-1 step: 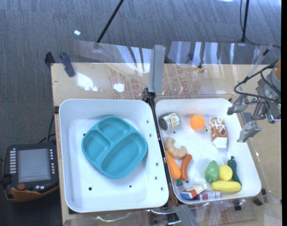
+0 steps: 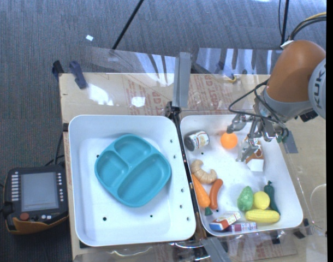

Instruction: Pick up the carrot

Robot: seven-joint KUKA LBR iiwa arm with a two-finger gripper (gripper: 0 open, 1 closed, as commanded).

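Camera view: you see carrot [image 2: 201, 194] lying along left wall of right bin [image 2: 284, 173], tip toward front, just beside croissant [image 2: 203, 172] and sausage [image 2: 215, 191]. Gripper [image 2: 253, 144] hangs over same bin's rear, near orange ball [image 2: 229, 141], well apart from carrot. Fingers apart, nothing between them. Can [image 2: 196, 141] lies behind carrot. Left bin [image 2: 79, 173] holds blue divided plate [image 2: 132, 169].
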